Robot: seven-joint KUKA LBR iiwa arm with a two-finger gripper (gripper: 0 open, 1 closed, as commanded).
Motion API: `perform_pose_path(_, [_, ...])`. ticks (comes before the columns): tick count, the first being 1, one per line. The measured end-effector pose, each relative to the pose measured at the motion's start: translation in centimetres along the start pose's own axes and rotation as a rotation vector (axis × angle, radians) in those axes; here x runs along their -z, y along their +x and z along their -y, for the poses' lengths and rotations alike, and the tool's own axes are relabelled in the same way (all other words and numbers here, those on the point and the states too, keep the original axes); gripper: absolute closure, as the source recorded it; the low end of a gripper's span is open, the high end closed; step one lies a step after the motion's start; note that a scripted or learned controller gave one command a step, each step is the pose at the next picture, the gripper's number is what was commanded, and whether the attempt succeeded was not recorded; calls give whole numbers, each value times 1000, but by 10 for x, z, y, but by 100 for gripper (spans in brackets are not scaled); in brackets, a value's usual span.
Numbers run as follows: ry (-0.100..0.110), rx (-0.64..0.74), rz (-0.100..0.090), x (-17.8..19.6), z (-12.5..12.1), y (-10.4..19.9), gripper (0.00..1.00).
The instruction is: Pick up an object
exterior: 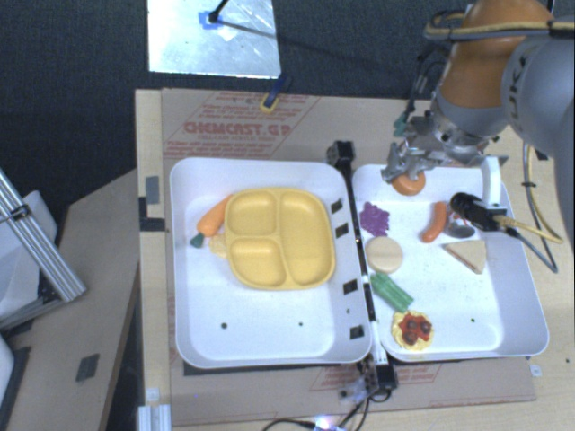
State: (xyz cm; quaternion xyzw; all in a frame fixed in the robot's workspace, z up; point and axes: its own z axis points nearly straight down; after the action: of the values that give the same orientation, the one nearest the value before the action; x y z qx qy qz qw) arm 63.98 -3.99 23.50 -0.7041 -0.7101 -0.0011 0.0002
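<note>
Pincer (406, 172) at one orange piece (411, 186); one sausage (435, 222), one carrot (214, 215)

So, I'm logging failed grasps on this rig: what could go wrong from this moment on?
The gripper sits over the orange piece, close to the right bin's far rim; a grasp there could catch the rim or push the rounded piece away. Whether it has a grip can't be judged, so a lift may come up empty. The sausage lies near enough that the arm might nudge it.
</note>
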Motion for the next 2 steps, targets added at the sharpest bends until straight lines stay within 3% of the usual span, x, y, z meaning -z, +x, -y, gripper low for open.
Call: perform_pose_path(2, [4,-1,0,-17,57,81,100])
